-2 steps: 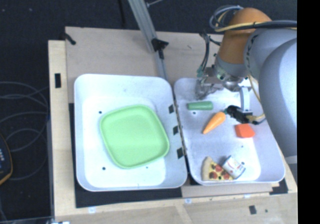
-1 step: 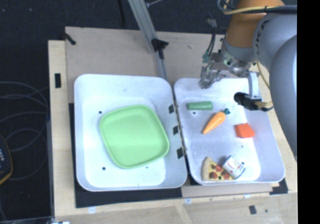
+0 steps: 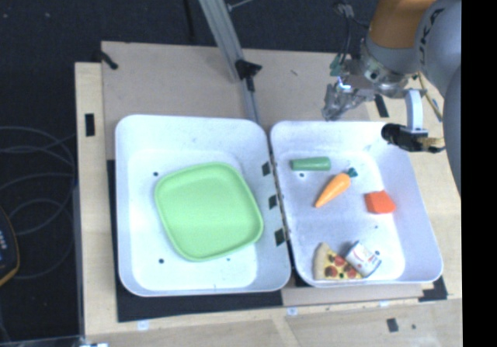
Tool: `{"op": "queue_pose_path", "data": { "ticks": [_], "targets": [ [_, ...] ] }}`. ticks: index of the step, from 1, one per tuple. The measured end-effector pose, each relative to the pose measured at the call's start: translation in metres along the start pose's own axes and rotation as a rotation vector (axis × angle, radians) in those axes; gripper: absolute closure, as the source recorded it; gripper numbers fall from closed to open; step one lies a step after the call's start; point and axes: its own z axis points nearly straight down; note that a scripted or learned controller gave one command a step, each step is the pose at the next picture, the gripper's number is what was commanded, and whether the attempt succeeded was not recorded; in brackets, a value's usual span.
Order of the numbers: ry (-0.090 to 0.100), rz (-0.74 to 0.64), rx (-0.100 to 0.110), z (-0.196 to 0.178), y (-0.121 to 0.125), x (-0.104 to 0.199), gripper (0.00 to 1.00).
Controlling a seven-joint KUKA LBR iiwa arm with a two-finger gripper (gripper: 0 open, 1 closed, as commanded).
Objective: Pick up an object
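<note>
The arm [image 3: 411, 12] is being seen at the upper right, its orange band and grey wrist hanging over the far edge of the table [image 3: 155, 66]. The gripper [image 3: 338, 105] is being held low, pointing down and slightly leftward, just beyond the far rim of the right bin [image 3: 419, 260], near that bin's far-left corner. Nothing is being held between the fingers; whether they are being kept wide or narrow cannot be told, since they are being seen only as a small blurred metallic cluster.

Inside the right bin, several objects are lying apart from one another. A green cylinder [image 3: 311, 164] is lying on its side near the far-left part, closest to the gripper. Just nearer the camera, an orange carrot [image 3: 333, 189] with a small teal top is lying at a slant, its tip pointing toward the near left. To its right, an orange block [image 3: 380, 202] is resting on the bin floor. At the near edge, a pizza slice [image 3: 331, 264] with red dots is lying beside a small white and red can [image 3: 363, 258], the two being seen touching or nearly so.

In the left bin [image 3: 132, 151], a light green square plate [image 3: 208, 211] is lying flat, turned slightly against the bin's walls.
</note>
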Motion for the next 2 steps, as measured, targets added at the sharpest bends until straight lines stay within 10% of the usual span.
{"op": "queue_pose_path", "data": {
  "ticks": [2],
  "targets": [
    [0.0,-0.002,0.007,-0.035,-0.023,0.042,1.0]
  ]
}}
